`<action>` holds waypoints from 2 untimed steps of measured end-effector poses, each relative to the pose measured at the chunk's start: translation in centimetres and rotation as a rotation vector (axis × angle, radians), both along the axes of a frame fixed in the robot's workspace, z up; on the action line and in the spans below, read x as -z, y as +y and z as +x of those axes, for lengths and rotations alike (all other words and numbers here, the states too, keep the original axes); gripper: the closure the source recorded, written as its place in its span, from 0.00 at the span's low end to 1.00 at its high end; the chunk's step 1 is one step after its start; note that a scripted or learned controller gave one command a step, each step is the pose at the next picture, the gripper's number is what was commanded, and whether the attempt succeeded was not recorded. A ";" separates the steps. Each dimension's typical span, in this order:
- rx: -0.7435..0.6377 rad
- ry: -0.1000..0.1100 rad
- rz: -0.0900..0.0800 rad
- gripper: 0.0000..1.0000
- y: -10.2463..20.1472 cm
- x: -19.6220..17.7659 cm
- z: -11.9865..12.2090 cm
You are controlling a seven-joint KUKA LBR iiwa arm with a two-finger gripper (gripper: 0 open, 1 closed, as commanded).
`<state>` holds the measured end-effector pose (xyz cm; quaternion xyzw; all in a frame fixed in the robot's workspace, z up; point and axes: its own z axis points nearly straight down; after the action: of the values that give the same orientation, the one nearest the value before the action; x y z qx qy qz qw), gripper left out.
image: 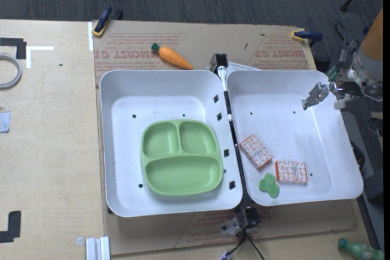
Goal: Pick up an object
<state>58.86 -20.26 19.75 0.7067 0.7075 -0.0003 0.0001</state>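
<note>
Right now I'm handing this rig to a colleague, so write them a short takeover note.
Tool: over the right bin's far right corner, nothing between its fingers.
Right bin: two patterned blocks and a small green piece near the front.
Left bin: green divided plate.
Toy carrot on the cardboard behind the bins.
Done: nothing picked up.
Left: grasp and lift one object.
</note>
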 end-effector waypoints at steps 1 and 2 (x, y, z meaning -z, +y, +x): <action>0.020 0.000 0.001 0.00 3.6 1.4 -8.2; -0.157 0.000 0.001 0.00 10.6 4.6 -11.1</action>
<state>47.79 -9.64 15.11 0.6490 0.7608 0.0001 -0.0001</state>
